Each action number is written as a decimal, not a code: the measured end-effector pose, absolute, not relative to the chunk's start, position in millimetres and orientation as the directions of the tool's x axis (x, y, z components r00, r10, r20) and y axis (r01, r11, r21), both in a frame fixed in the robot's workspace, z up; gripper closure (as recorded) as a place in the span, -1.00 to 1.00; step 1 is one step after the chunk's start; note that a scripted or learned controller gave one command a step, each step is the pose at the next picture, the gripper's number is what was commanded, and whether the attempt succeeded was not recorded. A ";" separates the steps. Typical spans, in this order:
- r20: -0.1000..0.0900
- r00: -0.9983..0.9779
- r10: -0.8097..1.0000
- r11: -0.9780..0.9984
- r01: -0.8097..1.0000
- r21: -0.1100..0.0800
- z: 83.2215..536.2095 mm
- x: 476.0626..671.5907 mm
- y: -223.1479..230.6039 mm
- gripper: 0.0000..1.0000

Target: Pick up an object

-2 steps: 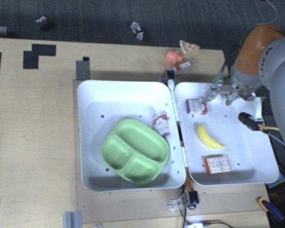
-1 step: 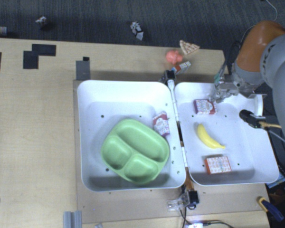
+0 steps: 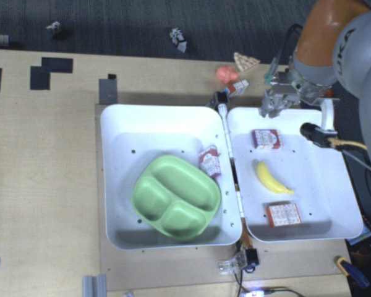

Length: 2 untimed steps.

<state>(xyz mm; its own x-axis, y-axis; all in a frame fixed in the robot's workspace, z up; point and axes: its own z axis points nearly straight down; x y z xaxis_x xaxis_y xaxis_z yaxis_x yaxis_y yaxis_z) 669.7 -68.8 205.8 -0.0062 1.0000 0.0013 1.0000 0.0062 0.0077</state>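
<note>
The right bin (image 3: 334,184) holds a yellow banana (image 3: 272,179) near its middle, a small red and white packet (image 3: 265,139) behind it, and a red patterned box (image 3: 282,214) toward the front. In the left bin (image 3: 117,166) lies a green divided plate (image 3: 175,195) with a red and white wrapped packet (image 3: 209,161) against its right side. My gripper (image 3: 271,107) hangs over the back edge of the right bin, above and just behind the small packet, with nothing seen between its fingers.
Behind the bins on the bench lie a pink ball-like thing (image 3: 226,74), a small bottle (image 3: 237,88) and a wedge-shaped toy slice (image 3: 245,61). The bins meet at a central rim (image 3: 230,159). Small clutter lies on the dark floor beyond.
</note>
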 end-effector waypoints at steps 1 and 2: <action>0.000 -0.005 1.000 0.005 1.000 0.005 204.5 668.9 -69.9 -1.00; -0.002 -0.005 1.000 0.005 1.000 0.012 98.5 648.7 -100.2 -1.00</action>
<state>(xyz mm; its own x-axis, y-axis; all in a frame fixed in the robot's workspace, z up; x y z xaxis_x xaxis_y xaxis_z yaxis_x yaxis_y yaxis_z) 648.7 -100.2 98.5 -0.0050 1.0000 -0.0022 0.9999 0.0050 0.0124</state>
